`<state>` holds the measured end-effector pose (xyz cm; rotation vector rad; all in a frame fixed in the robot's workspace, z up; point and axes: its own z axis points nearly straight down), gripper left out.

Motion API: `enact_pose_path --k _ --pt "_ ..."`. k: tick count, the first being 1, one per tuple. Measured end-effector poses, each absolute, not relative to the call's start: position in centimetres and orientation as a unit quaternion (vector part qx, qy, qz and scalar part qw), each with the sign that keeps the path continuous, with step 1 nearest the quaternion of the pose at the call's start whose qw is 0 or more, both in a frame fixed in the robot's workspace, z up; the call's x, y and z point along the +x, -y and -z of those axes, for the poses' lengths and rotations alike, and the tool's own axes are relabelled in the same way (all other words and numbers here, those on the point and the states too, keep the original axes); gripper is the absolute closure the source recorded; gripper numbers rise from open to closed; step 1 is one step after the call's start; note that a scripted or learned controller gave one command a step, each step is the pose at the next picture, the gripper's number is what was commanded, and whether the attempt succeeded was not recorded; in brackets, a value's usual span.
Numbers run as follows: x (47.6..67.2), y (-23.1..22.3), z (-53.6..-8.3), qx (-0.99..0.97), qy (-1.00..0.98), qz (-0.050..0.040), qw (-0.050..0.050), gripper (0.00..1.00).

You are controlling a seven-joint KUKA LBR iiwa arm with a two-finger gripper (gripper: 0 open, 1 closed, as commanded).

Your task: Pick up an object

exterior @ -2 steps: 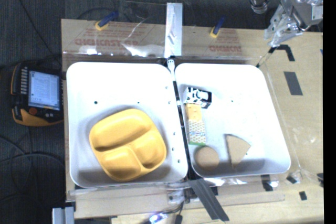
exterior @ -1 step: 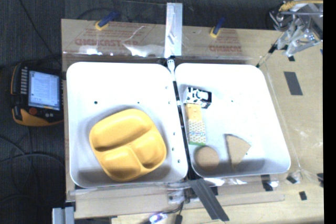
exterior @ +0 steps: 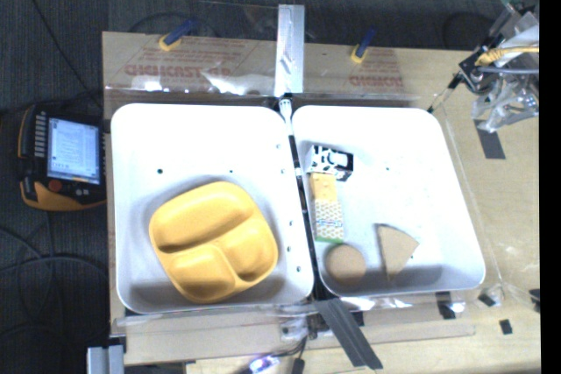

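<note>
The gripper [exterior: 507, 105] is sitting at the far right edge, beyond the right bin's [exterior: 438, 188] upper corner; whether it is open or shut cannot be told. Inside that bin, a black-and-white item [exterior: 330, 159] is lying by the centre divider, with a yellow-green packet [exterior: 327, 208] just below it. A round brown piece [exterior: 344, 261] and a tan wedge [exterior: 396, 247] are resting near the front wall. A yellow divided tray [exterior: 213, 239] is occupying the left bin [exterior: 140, 144].
</note>
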<state>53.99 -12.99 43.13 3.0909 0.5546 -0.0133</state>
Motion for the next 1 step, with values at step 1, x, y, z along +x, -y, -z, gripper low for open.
enact_pose_path --k 1 --pt "50.47 7.84 -43.19 0.980 -0.200 0.0040 0.001 1.00"
